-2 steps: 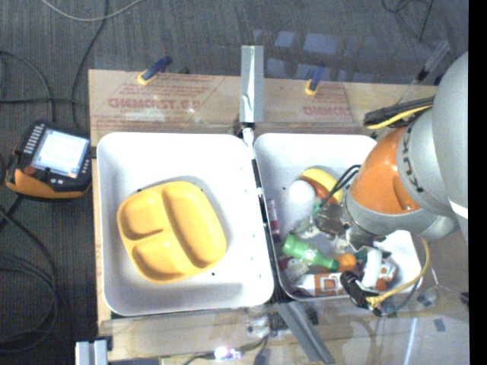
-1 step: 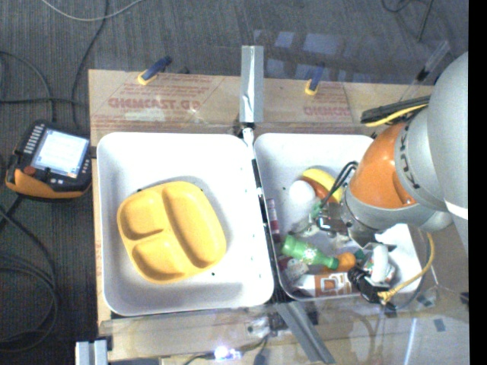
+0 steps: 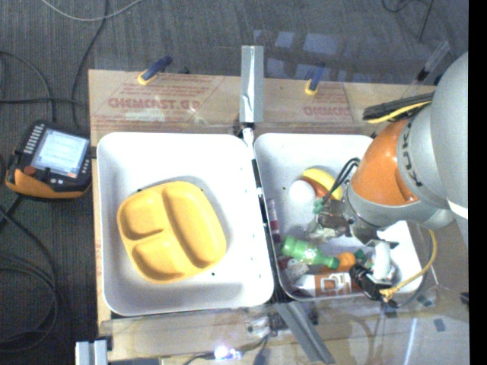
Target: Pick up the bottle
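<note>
The green bottle (image 3: 308, 250) lies at seven o'clock of the gripper (image 3: 332, 226), jaw state indiscernible, in the right bin (image 3: 283, 149).

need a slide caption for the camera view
Arm's hand hovering over the green bottle in the cluttered right bin; yellow tray in the left.

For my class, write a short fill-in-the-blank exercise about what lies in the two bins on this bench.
1. The yellow divided plate lies in the ____ bin.
2. The green bottle lies in the ____ bin.
3. The plate has ____ compartments.
4. The band above the arm's wrist is ____.

Missing words: left; right; three; orange
</note>
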`<state>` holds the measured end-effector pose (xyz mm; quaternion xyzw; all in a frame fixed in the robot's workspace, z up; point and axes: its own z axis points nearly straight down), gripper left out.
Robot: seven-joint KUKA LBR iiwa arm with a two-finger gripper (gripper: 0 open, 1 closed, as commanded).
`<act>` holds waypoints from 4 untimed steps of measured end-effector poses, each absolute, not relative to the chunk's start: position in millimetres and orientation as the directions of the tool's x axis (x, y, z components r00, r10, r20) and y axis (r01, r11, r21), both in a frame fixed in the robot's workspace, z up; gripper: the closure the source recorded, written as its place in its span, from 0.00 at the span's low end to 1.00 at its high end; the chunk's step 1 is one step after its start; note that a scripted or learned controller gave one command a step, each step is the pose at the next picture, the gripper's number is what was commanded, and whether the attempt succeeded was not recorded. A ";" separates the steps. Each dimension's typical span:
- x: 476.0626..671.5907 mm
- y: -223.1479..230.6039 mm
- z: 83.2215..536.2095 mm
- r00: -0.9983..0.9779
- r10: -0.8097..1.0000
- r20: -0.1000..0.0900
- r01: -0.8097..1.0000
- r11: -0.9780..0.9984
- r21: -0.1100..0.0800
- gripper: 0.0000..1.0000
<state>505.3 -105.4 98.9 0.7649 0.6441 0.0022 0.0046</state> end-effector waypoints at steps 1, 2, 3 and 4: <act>519.6 -107.7 166.9 0.396 0.918 -0.005 0.918 -0.396 -0.002 1.00; 519.5 -108.2 167.0 0.396 0.918 -0.006 0.918 -0.396 -0.002 0.00; 484.8 -108.1 93.8 0.289 0.957 0.001 0.957 -0.289 0.002 0.00; 484.4 -107.8 101.8 0.289 0.957 0.001 0.957 -0.289 -0.001 1.00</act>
